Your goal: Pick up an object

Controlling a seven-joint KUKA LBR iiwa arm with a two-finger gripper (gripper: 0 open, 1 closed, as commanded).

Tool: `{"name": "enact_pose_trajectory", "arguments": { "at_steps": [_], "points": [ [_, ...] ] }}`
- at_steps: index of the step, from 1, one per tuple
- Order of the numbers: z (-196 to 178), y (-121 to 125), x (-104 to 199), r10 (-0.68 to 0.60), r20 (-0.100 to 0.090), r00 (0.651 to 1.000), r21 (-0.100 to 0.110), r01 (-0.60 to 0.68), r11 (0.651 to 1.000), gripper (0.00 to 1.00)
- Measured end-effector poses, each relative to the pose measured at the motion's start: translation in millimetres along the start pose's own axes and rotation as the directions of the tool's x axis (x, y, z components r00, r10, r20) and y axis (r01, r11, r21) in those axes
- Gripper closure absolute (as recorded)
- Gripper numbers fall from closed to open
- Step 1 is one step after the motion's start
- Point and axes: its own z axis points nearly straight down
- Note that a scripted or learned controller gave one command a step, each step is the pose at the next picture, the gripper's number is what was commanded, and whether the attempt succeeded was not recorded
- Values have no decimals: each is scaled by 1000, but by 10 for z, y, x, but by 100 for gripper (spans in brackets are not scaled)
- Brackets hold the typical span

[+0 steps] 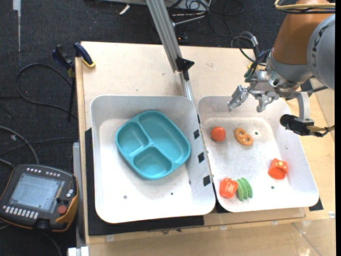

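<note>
Objects for picking lay scattered in the right bin (298, 167), none of them between the fingers. The gripper (250, 103) hung over that bin's upper rim, right of frame centre, its two fingers spread apart and holding nothing; one fingertip (233, 105) pointed toward the bin's upper left corner, the other sat nearer the arm. Closest below the fingers were a red-orange ball (218, 134) and, just to its right, a pretzel-shaped orange piece (244, 137), the two near each other but apart. Further toward the lower right of the bin stood an orange cup-like piece (277, 168). Along the bin's lower edge a red-orange pepper (228, 188) lay just beside a green ridged piece (244, 189); whether they touched could not be told. The grey arm (303, 33), orange above the wrist, entered from the upper right of the frame. The left bin (106, 196) held a teal divided tray (153, 144) with three compartments, set at a slant. A teach pendant (37, 195) rested at the lower left of the frame, off the bench (128, 68).
</note>
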Motion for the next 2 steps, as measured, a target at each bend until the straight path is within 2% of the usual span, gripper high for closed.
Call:
{"name": "enact_pose_trajectory", "arguments": {
  "at_steps": [1,2],
  "points": [
    [1326,-787,-249,5,0,1000,-2,-5,1000,0],
    [1312,-1285,-465,6,2,1000,-2,-6,1000,0]
  ]
}}
